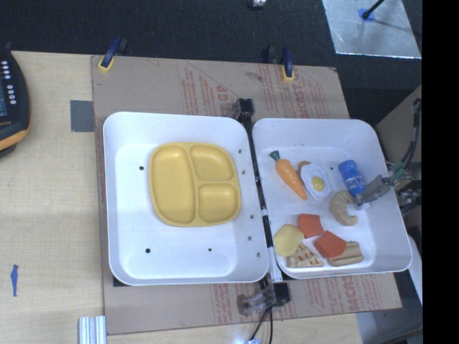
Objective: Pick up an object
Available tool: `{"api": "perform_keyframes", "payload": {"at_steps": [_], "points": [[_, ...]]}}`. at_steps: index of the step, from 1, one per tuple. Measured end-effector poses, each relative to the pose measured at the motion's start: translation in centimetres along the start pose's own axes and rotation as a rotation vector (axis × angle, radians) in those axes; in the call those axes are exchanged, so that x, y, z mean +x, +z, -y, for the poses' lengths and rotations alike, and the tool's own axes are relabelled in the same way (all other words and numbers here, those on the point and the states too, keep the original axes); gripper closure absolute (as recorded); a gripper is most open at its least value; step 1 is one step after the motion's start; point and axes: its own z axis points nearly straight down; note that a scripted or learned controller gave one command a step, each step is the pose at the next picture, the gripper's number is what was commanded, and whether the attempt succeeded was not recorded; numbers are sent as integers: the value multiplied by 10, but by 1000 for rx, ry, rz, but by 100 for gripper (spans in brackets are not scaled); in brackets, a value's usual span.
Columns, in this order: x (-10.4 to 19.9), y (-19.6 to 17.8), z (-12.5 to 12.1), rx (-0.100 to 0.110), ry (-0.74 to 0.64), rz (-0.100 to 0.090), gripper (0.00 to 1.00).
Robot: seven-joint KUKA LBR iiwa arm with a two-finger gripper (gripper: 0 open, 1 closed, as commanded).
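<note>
The right bin [380,149] holds several toy foods: an orange carrot [290,177], a fried egg [315,183], a blue can [351,177], a tan croissant [343,209], two red pieces [310,225] [330,244], a yellow lump [289,239], a waffle [303,257] and a brown bread stick [347,256]. My gripper [368,192] reaches in low from the right edge. Its grey tip sits just right of the croissant and below the blue can, close to both. I see nothing held in it.
The left bin [129,264] holds a yellow divided plate [193,183]. Clamps fix the cardboard base at the back [287,64] [110,54]. A black and orange pendant [11,99] lies at the far left of the bench.
</note>
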Motion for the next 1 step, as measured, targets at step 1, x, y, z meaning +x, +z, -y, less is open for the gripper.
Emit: {"api": "perform_keyframes", "payload": {"at_steps": [1], "points": [[26, 142, -63, 5, -5, -2, 0]]}}
